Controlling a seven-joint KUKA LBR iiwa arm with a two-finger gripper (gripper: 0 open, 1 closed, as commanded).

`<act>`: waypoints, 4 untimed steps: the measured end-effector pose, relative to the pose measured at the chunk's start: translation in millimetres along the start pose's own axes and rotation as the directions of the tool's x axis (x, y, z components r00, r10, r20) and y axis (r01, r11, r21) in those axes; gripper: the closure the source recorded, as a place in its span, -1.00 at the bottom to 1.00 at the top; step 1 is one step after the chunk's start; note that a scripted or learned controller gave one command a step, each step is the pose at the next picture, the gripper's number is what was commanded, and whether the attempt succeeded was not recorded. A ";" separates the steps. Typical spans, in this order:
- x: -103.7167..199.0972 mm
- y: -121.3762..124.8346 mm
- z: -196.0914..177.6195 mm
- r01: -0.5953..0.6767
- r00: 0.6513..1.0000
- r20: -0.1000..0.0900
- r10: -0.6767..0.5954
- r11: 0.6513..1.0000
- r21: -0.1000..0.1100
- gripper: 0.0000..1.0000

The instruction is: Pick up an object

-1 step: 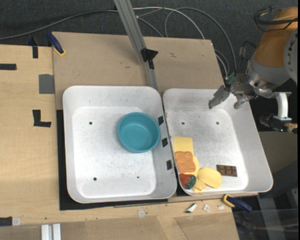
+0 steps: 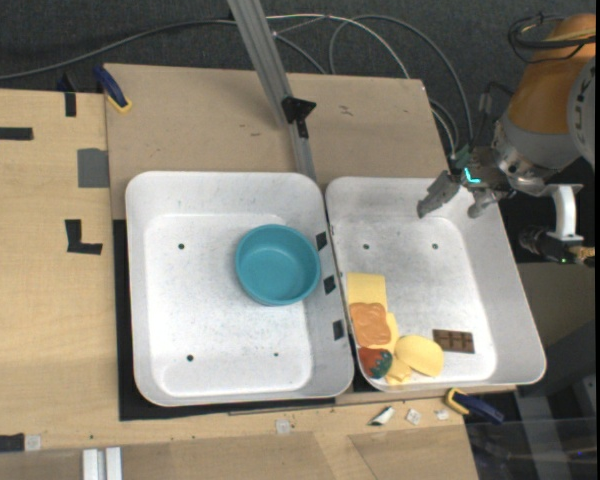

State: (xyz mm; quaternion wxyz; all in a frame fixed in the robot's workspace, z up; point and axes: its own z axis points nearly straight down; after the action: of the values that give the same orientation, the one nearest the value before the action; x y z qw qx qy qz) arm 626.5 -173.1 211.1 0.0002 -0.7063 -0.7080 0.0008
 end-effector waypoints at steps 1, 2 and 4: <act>9.1 -6.9 56.3 0.000 1.000 -0.001 0.000 1.000 0.005 -1.00; 10.5 -4.7 120.6 0.000 1.000 -0.001 0.000 1.000 0.007 -1.00; 11.5 -4.9 112.8 0.001 1.000 0.000 -0.001 1.000 0.002 1.00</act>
State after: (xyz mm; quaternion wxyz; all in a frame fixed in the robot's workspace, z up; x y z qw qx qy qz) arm 621.4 -161.8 98.2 0.0008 -0.7060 -0.7082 0.0014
